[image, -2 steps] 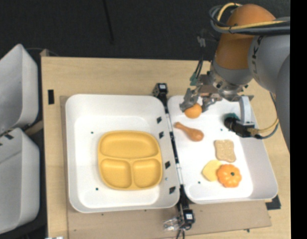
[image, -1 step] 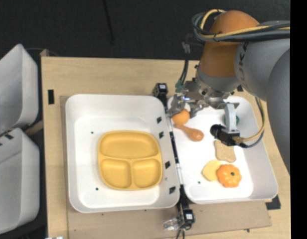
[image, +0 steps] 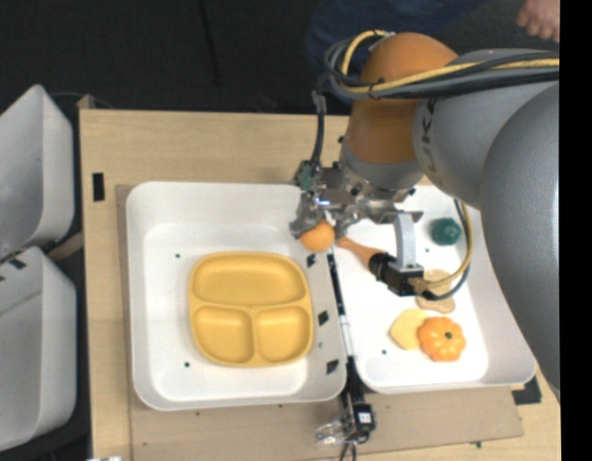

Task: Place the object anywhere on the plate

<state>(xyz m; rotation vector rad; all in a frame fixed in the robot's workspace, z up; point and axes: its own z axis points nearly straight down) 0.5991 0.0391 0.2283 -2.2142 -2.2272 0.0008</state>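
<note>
Gripping a small orange ball (image: 317, 238), the hand (image: 320, 227) hovers beside the left bin's (image: 161, 209) yellow plate (image: 250, 307).

Left bin (image: 152, 257): yellow plate (image: 250, 307) at centre, bare white floor on all sides. Ridge between bins (image: 336, 305): arm (image: 440, 133) and gripper (image: 320, 221) overhang upper end. Right bin (image: 498, 353): teal piece (image: 446, 230), small pumpkin (image: 441, 339), pale yellow piece (image: 407, 328) crowd floor; bare strip along lower edge.

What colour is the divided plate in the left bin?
Yellow-orange all over, plain with no pattern; the plate shows best in the camera view, lying in the left bin.
</note>
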